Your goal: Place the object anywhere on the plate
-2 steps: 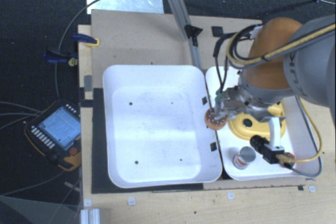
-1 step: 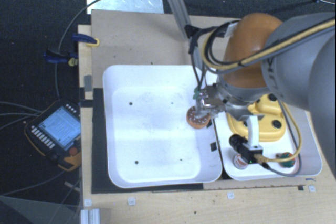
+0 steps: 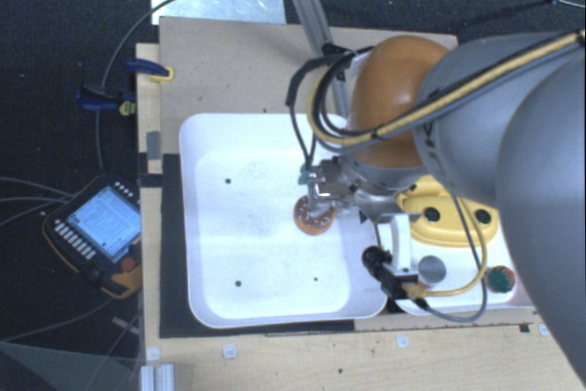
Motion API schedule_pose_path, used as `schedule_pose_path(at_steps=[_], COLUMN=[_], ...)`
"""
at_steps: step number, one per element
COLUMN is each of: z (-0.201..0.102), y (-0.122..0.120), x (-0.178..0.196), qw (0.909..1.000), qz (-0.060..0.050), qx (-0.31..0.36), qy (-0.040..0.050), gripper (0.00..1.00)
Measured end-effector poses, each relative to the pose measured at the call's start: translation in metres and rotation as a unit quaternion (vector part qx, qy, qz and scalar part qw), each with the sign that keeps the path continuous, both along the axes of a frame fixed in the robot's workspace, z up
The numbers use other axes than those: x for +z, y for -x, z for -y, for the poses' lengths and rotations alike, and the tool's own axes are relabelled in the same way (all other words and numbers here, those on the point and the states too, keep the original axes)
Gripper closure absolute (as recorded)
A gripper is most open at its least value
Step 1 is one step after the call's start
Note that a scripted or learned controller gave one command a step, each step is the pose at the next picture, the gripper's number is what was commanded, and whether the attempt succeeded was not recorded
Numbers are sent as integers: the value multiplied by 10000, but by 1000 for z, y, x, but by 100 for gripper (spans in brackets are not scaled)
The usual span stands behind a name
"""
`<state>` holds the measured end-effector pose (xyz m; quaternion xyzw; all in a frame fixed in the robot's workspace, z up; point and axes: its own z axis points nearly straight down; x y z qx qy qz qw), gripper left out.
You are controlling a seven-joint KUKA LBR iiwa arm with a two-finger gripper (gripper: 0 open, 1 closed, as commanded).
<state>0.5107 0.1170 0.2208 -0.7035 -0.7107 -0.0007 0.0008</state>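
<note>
1. The gripper sits low over the right side of the left bin, directly above a small round brown object that lies on the bin floor near the right wall.
2. The metal tips touch or nearly touch the top of the object; I cannot tell whether the jaws are wide or closed on it, since the wrist blocks the gap from this angle.
3. The yellow plate lies in the right bin, mostly hidden under the grey arm. A small green thing sits near the plate's near-right edge.
4. The step in hand looks like the pick, so the grasp should be squared over the middle of the disc before any lift.
5. The object is flat and low, so I judge the tips need to reach the bin floor to catch its rim, not skim its top.
6. The lift should clear the wall between the two bins before moving right.
7. Release should come low over a bare part of the plate.
</note>
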Motion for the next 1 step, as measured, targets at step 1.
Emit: schedule_pose_path(at_steps=[1], z=[3], y=[-1], x=[0], qw=[10000], qz=[3], qx=[-28], qy=[7], gripper=[0])
